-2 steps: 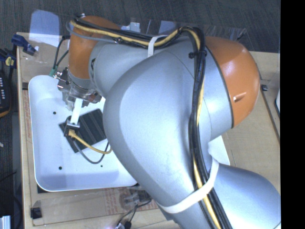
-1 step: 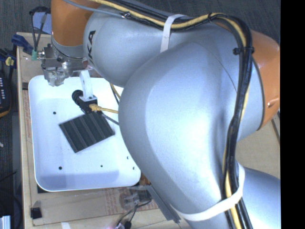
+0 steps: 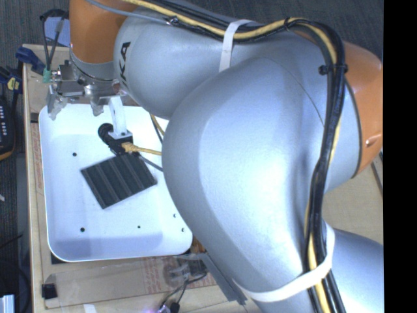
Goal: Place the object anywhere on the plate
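White bin (image 3: 65, 240), left part of bench: one dark ribbed slab (image 3: 119, 181) lies flat on its floor, about mid-bin, turned at a slant to the walls and touching none of them. Gripper (image 3: 75, 103) hangs over the bin's far left corner, at the far rim, apart from the slab, with nothing seen in it. Cannot tell from this angle whether the gripper is apart or together. To the right, the grey arm (image 3: 260, 162) crosses over the bin's right edge.
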`<state>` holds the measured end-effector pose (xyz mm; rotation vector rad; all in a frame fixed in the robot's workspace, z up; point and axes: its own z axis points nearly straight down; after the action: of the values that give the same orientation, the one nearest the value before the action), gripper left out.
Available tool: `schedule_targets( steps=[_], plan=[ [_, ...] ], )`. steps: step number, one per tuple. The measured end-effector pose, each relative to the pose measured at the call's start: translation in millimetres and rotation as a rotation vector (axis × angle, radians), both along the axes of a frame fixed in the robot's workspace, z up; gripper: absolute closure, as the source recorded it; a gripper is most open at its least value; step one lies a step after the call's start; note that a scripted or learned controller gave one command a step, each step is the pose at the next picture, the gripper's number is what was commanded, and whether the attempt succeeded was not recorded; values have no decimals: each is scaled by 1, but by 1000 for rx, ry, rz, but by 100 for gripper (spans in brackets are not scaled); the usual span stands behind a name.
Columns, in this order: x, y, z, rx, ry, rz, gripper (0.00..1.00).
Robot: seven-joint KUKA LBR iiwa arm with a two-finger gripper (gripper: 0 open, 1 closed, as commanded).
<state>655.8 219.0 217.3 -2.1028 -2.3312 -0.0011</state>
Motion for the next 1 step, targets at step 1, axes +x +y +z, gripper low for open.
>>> schedule_targets(
  steps=[1],
  plan=[
    [0, 0, 0, 0, 0, 0, 0]
  ],
)
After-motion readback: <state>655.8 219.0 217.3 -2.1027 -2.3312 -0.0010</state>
